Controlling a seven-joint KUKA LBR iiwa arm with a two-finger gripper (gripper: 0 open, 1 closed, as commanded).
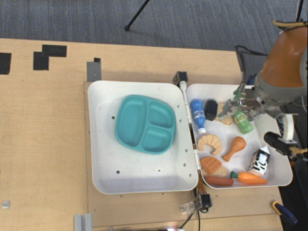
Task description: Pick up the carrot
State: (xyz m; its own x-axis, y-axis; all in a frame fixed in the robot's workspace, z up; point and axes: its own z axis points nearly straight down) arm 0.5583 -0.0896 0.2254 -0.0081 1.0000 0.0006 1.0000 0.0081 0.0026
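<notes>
The carrot [252, 178] is orange with a green stub at its left end. It lies flat along the front wall of the right bin [284, 179], just right of a red sausage [219, 181]. My gripper [237, 106] hangs over the back half of that bin, well behind the carrot and apart from it. Its fingers look open with nothing between them. A green toy [243, 122] lies directly in front of the gripper.
Around the carrot are a black-and-white carton [260, 161], a drumstick [234, 147], a waffle [212, 165] and a croissant [210, 142]. A blue bottle [197, 114] and a black item [211, 109] lie at the back left. The left bin [103, 177] holds a teal divided plate [144, 124].
</notes>
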